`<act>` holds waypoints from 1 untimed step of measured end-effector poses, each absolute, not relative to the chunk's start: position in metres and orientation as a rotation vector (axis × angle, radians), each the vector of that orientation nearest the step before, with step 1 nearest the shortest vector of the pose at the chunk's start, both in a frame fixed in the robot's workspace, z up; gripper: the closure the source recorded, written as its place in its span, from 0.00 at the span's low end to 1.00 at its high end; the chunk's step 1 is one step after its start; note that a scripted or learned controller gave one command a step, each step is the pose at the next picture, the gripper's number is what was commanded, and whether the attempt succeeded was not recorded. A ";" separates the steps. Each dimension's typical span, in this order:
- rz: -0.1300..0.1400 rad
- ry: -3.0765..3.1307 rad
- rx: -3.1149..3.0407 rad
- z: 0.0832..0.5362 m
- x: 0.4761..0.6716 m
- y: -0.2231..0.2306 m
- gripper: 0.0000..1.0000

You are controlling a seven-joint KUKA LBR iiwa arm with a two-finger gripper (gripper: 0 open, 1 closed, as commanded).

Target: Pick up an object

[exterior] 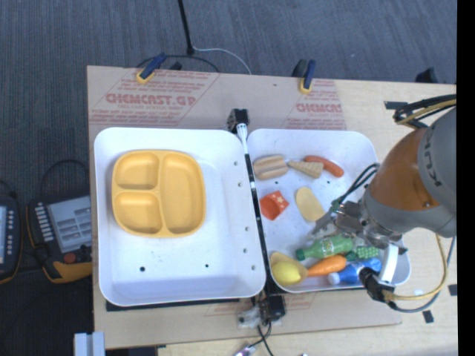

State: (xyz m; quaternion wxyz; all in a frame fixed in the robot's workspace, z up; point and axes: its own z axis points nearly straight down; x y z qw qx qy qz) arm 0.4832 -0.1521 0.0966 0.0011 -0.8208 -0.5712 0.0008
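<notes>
The right white bin holds several toy foods: a hot dog bun, a cone, a red sausage, a red pepper piece, a pale yellow slice, a green bottle, an orange carrot and a yellow lemon. My gripper hangs low over the bin's front right part. It is just above the green bottle and beside the yellow slice. The wrist hides part of a blue item.
The left white bin holds a yellow divided plate. A ridge separates the two bins. Blue and yellow clamps sit at the bench's far edge. Cables trail at the right by the arm.
</notes>
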 end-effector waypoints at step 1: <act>0.001 -1.991 -2.431 0.128 0.536 -0.182 0.00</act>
